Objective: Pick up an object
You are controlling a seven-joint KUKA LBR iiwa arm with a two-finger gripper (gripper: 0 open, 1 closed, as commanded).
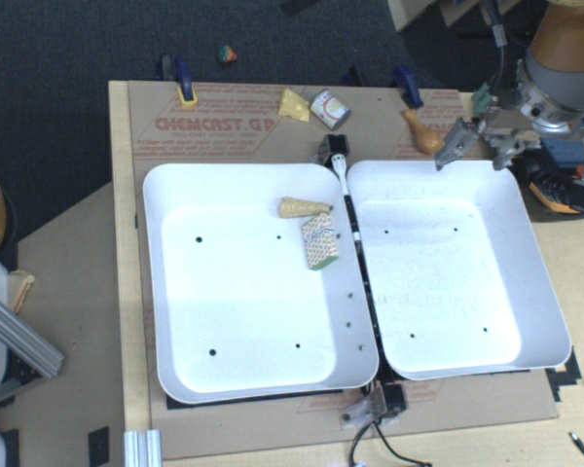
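**Pincer high at the right, objects in the left bin**

Far to the pincer's left, in the left bin (175,290), two things lie near the bin's upper right part: a tan cone (303,207) lying on its side, and just below it, touching or nearly so, a patterned packet (319,240) with a green edge. Both rest close to the wall shared with the right bin (526,290).

Behind the bins, on the brown board (214,125), sit a yellow scrap (294,106) and a small box (330,109) side by side, well left of the pincer. A tan wooden piece (424,132) lies nearer, just left of the pincer.

The pincer (477,144) hangs above the right bin's back rim, apart from every object. Its fingers are spread, with nothing between them.
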